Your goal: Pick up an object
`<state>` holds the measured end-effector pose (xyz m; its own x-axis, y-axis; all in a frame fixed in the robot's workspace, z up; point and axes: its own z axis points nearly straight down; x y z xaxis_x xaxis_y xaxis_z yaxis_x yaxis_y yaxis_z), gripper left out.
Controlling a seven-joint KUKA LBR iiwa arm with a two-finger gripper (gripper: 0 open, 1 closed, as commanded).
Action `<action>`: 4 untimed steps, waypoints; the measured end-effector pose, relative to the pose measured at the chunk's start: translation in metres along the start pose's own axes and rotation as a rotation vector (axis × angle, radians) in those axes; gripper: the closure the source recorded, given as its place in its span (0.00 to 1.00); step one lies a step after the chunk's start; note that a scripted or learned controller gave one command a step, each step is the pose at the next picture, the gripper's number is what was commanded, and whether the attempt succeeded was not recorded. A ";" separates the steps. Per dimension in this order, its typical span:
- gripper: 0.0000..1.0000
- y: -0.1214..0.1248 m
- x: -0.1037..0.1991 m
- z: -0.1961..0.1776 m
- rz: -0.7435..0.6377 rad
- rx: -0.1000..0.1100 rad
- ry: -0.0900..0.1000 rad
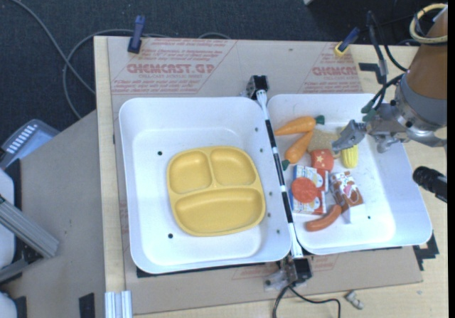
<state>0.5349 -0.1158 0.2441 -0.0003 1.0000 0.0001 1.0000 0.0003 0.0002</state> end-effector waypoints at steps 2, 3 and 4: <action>0.00 0.088 0.021 0.157 0.000 -0.004 -0.001; 1.00 0.089 0.020 0.146 0.001 -0.009 -0.004; 1.00 0.030 0.094 0.059 -0.001 0.001 0.001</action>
